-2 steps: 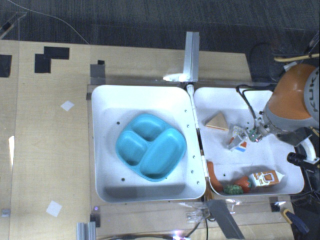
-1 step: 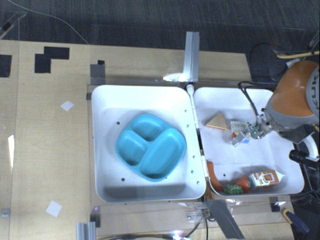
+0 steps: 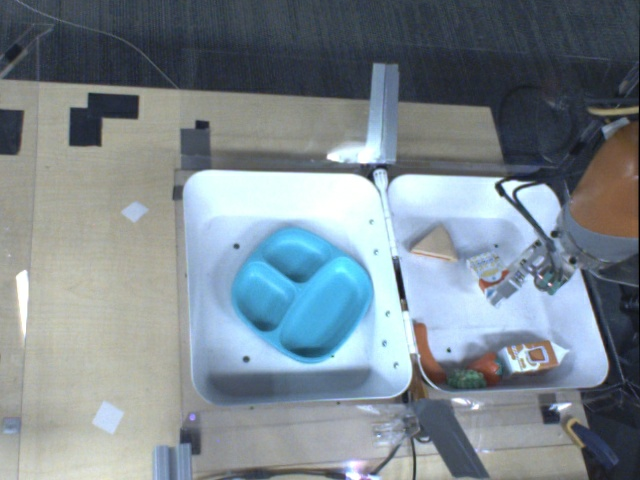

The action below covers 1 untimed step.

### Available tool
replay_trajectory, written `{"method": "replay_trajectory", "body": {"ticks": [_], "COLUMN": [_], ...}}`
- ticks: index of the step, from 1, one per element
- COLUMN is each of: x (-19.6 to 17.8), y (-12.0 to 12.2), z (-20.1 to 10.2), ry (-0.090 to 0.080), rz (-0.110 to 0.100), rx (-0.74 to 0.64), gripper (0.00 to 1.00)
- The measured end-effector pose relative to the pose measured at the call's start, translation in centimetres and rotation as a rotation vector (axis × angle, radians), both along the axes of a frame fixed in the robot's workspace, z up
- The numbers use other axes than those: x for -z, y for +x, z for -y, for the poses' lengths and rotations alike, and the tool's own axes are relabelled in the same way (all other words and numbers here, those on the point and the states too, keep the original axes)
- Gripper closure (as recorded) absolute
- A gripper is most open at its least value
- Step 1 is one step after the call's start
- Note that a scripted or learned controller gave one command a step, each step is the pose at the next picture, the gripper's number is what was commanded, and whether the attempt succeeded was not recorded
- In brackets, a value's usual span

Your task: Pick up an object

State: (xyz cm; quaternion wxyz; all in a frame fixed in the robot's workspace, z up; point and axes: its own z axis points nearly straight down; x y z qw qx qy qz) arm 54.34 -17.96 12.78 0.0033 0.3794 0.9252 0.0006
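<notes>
My gripper [image 3: 527, 276] hangs low over the middle of the right bin [image 3: 575, 313], reaching in from the right. Just to its left lies a small white packet with a red-orange end [image 3: 486, 268], touching or very close to the gripper's tip. A tan wedge [image 3: 434, 243] rests further left, near the divider. Along the bin's front wall lie a small orange and white carton [image 3: 527, 357], a green leafy piece [image 3: 465, 377], a red piece [image 3: 487, 366] and an orange-red sausage shape [image 3: 425, 353].
The left bin [image 3: 210, 268] holds a blue divided plate [image 3: 302, 293]. A metal post [image 3: 384, 113] stands behind the seam between the bins. Black cables [image 3: 520, 203] loop over the right bin's back right corner.
</notes>
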Motion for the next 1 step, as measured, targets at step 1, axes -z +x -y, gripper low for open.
{"method": "replay_trajectory", "body": {"ticks": [1], "x": [-12.47], "y": [4.18], "z": [-4.41], "ry": [0.003], "rz": [-0.001], "rx": [0.412], "gripper": [1.00]}}
